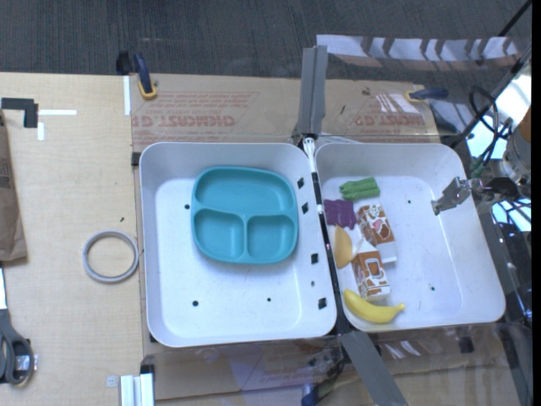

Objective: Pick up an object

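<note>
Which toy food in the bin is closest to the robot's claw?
The green one, at the top of the pile in the right bin; the others lie farther from the gripper.

My claw (448,196) is a small piece of grey metal, pale and a little shiny, with angular edges and a narrow pointed tip. Behind it my wrist is a blocky grey part with darker joints. Black cables (483,112) loop around my upper portion, thin and curved, some running down along my side. A bright white patch sits near my top, washed out by glare. More dark tubing and grey frame parts trail lower down, too blurred for me to tell apart.
</note>
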`<action>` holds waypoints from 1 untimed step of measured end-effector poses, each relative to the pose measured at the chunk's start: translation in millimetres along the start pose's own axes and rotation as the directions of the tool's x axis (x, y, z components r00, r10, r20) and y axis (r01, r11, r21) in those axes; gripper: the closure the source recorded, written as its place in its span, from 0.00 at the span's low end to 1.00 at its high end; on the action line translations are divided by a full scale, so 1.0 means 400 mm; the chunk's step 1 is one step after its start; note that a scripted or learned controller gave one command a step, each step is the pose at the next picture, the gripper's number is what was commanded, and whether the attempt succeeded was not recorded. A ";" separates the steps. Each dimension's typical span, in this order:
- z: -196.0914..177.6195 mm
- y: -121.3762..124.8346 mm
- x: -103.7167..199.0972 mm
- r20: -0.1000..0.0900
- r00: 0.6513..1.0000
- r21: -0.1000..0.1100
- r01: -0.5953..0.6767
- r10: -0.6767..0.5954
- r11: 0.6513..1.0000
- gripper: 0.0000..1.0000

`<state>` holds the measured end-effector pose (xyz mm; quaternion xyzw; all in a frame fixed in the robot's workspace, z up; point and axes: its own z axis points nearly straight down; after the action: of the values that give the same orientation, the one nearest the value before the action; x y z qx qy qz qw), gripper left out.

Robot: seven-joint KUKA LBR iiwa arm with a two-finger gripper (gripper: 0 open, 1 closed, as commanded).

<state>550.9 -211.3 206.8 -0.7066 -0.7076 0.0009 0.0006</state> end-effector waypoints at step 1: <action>0.103 0.061 0.193 0.000 0.998 0.001 -0.059 0.059 0.998 0.00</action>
<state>574.9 -134.1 165.3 -0.7272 -0.6865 0.0012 0.0012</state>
